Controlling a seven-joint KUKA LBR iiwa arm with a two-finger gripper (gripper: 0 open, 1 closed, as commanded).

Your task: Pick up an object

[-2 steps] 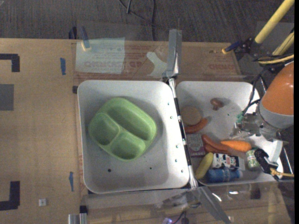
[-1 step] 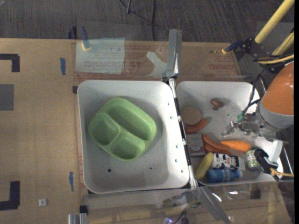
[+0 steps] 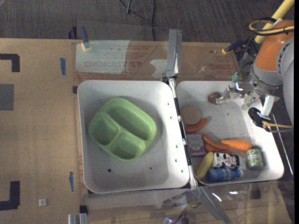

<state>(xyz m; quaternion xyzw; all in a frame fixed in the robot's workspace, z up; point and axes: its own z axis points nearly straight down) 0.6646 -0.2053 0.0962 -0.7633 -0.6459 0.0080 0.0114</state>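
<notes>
We see the gripper over the far right corner of the right bin, below the arm's orange band. From this view we cannot tell how far it is open, and nothing shows in its hold.

The things to pick lie in the right bin. Nearest the gripper, just to its left, is a small brown round piece. Further left and nearer to us sit a flat brown disc and a red sausage, touching each other. Well below the gripper, toward the bin's near edge, lie a second red sausage and an orange carrot side by side, a small green can, a white carton with dark print, a yellow banana and a blue bottle lying on its side.

Far to the gripper's left, the left bin holds one green divided plate with three compartments.

Both white bins rest on a tan board marked with black corner marks and strips of blue tape; a clear sheet lies beyond them, and dark carpet with cables shows at the far side.

We count two bins, two sausages, and one each of the rest.
</notes>
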